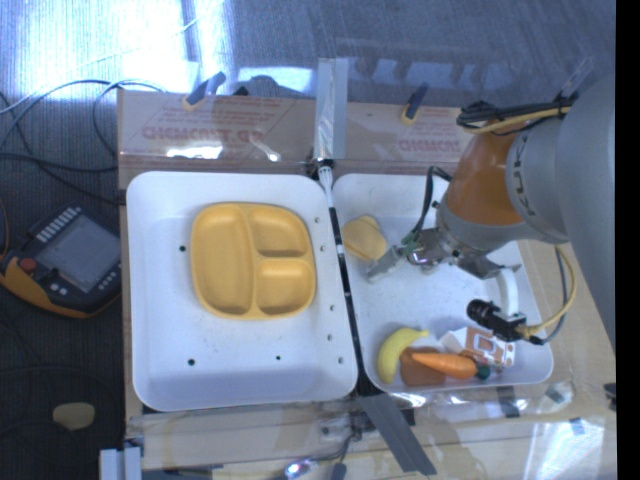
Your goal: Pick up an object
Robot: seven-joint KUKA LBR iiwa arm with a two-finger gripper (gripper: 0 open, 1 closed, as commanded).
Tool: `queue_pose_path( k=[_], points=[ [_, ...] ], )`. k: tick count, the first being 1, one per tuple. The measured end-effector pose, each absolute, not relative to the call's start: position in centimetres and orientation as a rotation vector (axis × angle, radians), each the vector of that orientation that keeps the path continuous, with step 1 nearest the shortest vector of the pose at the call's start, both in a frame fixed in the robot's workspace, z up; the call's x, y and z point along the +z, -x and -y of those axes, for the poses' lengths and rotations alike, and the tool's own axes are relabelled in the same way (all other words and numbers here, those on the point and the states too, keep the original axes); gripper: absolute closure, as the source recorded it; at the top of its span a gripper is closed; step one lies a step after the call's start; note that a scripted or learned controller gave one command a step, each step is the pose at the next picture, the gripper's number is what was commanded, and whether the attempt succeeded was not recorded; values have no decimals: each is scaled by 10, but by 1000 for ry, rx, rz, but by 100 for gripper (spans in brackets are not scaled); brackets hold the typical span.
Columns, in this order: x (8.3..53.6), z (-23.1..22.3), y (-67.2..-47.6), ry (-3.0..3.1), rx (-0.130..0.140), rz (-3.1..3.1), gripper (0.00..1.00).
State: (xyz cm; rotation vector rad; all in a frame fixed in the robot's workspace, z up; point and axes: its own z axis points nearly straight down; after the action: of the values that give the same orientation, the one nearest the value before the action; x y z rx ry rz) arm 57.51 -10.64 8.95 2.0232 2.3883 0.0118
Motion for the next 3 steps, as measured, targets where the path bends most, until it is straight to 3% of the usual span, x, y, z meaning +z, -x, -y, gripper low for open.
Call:
queue_pose_path(
  k=[1, 2, 3],
  points=[
    [97, 106, -576, -2024, 15, -2390, 100],
    [97, 106, -576, -2025, 15, -2390, 0],
    [90, 109, -520, -2092, 15, -2322, 0]
  ],
)
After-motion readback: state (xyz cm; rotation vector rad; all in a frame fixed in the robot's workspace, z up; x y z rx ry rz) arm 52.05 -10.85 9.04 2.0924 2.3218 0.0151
